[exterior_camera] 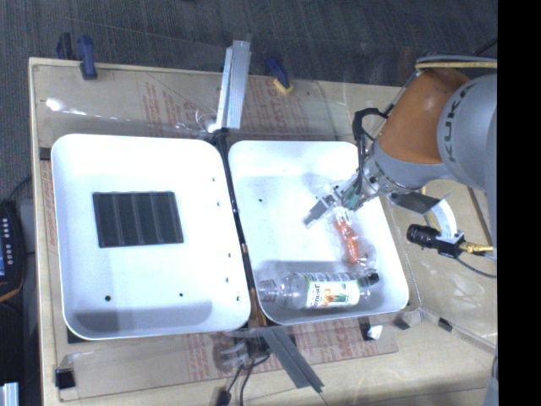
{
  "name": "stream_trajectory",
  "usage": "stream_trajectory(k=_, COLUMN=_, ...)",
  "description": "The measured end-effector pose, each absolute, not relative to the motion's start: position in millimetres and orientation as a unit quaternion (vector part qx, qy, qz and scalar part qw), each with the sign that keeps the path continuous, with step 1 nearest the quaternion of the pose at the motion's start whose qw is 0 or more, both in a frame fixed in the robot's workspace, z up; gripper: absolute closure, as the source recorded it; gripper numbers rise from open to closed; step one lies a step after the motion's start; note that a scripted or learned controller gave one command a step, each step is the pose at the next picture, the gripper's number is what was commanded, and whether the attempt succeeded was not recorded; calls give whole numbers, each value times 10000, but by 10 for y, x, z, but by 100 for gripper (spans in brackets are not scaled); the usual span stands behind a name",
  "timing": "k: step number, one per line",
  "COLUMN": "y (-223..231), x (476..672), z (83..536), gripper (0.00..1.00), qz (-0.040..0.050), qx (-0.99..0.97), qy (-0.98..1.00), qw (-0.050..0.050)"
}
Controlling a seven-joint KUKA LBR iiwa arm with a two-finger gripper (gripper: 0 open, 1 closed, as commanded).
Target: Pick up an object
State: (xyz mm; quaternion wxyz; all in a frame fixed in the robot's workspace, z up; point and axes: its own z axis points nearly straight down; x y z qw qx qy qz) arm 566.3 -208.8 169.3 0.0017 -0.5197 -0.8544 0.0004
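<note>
The bench [127, 358] carries two white bins side by side. The left bin [135, 303] contains a dark ribbed panel [138, 218] lying flat near its centre. The right bin [254, 252] contains a clear plastic bottle [317, 292] lying on its side along the near wall, with an orange, transparent-wrapped item [351, 242] just above it. The arm [439, 125] reaches in from the right. The gripper [328, 205] hangs over the right bin, directly above the orange item's upper end; whether it is released or clenched cannot be determined.
</note>
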Motion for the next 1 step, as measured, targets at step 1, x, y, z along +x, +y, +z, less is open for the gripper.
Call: stream_trajectory(k=1, y=-2080, x=5670, z=1794, gripper=100, qz=6, qx=-5180, qy=-8554, qw=21)
